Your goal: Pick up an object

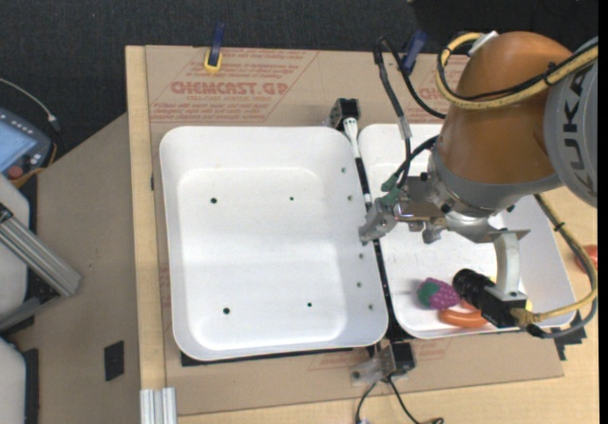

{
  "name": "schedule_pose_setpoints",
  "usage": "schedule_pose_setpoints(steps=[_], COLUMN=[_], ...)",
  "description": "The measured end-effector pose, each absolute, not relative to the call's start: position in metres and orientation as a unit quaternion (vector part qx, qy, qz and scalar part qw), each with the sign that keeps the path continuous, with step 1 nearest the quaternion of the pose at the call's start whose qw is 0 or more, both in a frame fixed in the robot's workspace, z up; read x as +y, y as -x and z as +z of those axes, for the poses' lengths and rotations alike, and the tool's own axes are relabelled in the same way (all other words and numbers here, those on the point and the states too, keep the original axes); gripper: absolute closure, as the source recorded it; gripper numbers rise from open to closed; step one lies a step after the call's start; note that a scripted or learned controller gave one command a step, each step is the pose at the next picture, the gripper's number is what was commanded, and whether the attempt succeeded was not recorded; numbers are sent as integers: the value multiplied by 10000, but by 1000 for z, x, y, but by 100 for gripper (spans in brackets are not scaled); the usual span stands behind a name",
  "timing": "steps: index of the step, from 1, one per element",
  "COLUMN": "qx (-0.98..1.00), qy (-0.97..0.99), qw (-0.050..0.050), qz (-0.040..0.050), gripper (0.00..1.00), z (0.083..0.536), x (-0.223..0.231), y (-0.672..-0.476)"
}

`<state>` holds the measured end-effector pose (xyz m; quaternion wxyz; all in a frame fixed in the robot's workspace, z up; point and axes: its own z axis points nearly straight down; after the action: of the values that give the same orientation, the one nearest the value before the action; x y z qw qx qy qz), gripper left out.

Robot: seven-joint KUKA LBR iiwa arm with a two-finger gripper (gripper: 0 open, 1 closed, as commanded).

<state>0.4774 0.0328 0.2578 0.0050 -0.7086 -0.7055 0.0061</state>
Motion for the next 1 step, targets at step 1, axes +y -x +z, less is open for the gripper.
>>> schedule_pose_setpoints(steps=[1], qx=[-7101], qy=[7041], qw=[-35], qz=[-66], gripper=[0], z=[381], x=[93], y=[-480])
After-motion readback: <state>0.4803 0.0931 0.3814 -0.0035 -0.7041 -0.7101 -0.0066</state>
